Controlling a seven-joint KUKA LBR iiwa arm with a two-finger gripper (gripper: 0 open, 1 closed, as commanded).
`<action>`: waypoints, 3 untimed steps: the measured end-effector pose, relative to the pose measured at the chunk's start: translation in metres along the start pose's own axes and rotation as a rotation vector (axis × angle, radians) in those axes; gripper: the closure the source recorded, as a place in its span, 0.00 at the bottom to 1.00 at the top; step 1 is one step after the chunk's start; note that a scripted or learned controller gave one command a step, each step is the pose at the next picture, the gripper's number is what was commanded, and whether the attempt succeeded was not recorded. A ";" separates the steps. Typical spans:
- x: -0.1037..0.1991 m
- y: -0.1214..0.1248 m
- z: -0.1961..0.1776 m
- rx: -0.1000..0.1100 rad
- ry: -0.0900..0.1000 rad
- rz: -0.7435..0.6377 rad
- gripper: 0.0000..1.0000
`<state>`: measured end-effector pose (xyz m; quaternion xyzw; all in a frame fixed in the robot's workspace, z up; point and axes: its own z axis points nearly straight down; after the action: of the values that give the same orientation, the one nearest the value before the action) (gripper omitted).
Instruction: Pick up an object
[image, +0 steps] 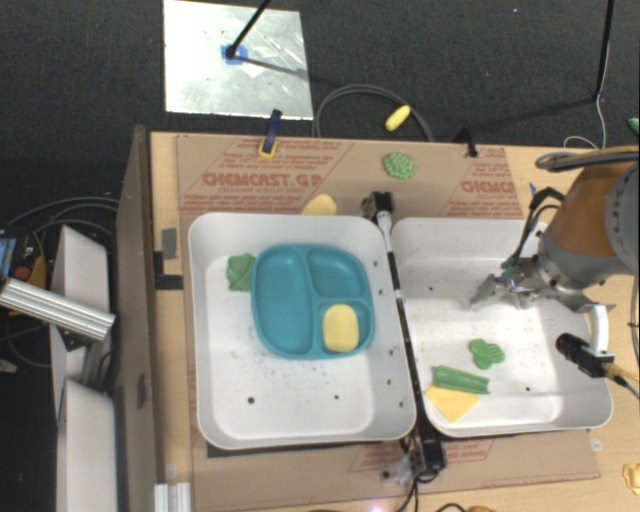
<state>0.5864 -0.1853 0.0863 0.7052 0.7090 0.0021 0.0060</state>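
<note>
On the bench's right bin our gripper hovers, fingers' state we cannot tell, so we judge the next move a descent toward the green toy.

two bins sit side by side on my bench. in the left bin, a divided tray lies near the middle, with a rounded piece in its 4 o'clock compartment and a leafy piece touching its 9 o'clock edge. in the right bin, my gripper is toward 12 o'clock; a small lump, a long pod and a wedge cluster toward 7 o'clock, the pod lying across the wedge.
</note>
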 end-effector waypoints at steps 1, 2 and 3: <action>0.011 -0.081 0.002 0.017 0.008 0.007 0.00; 0.010 -0.075 -0.010 0.006 0.003 0.004 1.00; 0.044 -0.045 -0.091 0.001 0.004 -0.004 1.00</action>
<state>0.5399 -0.1406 0.1761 0.7038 0.7103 0.0032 0.0040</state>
